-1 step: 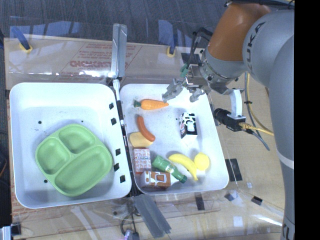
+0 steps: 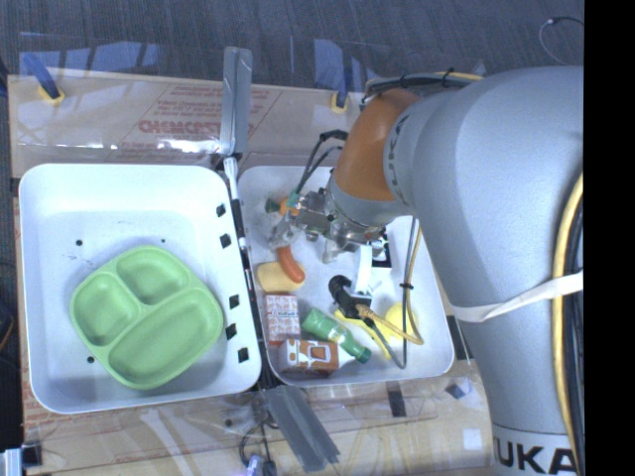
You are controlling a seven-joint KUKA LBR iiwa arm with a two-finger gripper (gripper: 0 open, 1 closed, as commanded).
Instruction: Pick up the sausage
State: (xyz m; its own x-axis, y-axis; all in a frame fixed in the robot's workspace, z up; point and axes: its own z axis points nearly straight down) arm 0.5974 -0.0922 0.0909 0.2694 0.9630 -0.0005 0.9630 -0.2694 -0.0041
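The jaws (image 2: 316,228), whose spread I cannot tell, hovered at two o'clock of the sausage (image 2: 290,263); approach step, apparently. Next: descend, centre, close.

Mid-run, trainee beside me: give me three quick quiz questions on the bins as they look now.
1. True or false: the sausage lies in the same bin as the green bottle.
2. The green plate has how many compartments: A) two B) three C) four?
3. Fill in: the arm reaches over the ____ bin.

Key: 1 true; 2 B; 3 right.
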